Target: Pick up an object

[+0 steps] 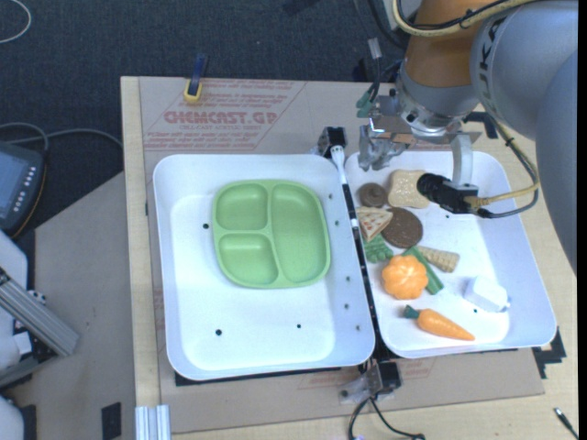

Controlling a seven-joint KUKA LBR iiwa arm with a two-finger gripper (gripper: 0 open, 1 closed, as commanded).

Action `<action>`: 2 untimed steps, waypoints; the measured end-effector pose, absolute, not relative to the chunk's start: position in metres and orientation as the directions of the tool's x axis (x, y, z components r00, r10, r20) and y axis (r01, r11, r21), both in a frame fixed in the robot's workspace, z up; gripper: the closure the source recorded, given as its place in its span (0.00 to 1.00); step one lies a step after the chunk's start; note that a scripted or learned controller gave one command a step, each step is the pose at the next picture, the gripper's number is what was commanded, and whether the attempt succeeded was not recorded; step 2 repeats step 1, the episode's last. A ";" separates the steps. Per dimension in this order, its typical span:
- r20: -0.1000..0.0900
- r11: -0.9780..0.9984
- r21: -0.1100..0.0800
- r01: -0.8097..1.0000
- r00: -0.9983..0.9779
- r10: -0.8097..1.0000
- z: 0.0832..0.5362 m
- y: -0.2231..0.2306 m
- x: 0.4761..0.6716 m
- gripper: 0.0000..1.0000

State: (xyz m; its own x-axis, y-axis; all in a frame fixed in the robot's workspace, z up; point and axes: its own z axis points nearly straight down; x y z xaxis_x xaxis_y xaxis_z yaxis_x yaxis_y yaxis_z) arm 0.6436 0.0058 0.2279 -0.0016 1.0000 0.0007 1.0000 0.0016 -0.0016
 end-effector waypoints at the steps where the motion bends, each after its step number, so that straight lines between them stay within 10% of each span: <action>1: 0.001 0.001 -0.002 1.000 -0.001 1.000 0.230 0.008 0.642 1.00; 2: 0.001 0.001 -0.002 1.000 -0.001 1.000 0.230 0.008 0.642 1.00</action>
